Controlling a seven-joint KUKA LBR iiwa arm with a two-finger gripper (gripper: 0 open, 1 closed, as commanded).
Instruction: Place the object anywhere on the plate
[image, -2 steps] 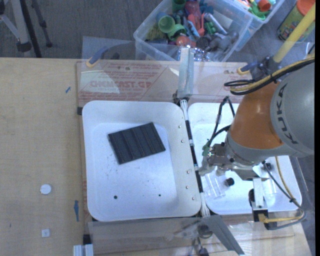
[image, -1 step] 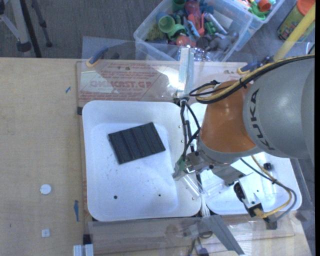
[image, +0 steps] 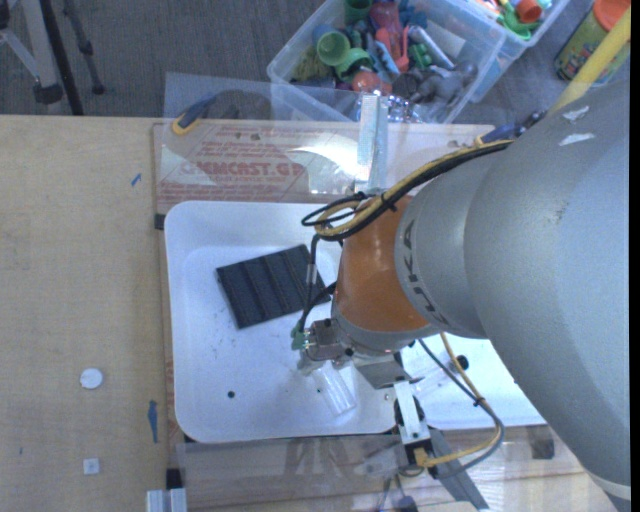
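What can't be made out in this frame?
- Gripper: blurred below the wrist; finger state unreadable, and whether it holds anything.
- Black ribbed pad: right end hidden behind the arm.
- White bin: right part covered by the arm; contents there unseen.
- Plate: cannot be identified in the camera view.
- Clear toy box: cut off by the top edge; toys too jumbled to name.

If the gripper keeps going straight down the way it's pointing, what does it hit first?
Most likely the white floor of the bin. The gripper points down over bare floor near the front rim; the dark ridged mat lies apart, farther back. Height above the floor is unclear from this view.
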